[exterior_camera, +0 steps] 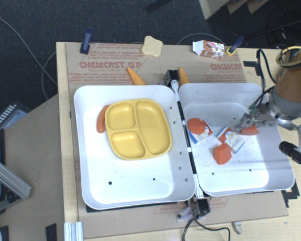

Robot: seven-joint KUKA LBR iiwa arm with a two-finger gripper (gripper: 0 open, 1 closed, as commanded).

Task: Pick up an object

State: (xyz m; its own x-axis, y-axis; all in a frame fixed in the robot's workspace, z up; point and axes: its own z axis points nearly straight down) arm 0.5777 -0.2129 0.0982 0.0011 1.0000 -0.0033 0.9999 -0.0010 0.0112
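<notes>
Dark carpet surrounds a cardboard-topped bench (110, 64) bearing two shallow white bins. Task candidates lie in the right-hand white bin (271, 182). A small flat orange-red piece (249, 130) rests just beside the hand (247, 120), on its near side, long axis running across the bin. A white printed packet (233, 140) lies just left of that piece; a red chunky block (222, 154) sits near, further left and forward. How wide the hand stands cannot be told. Judgement: the orange-red piece is the nearest target, almost directly beneath.
</notes>
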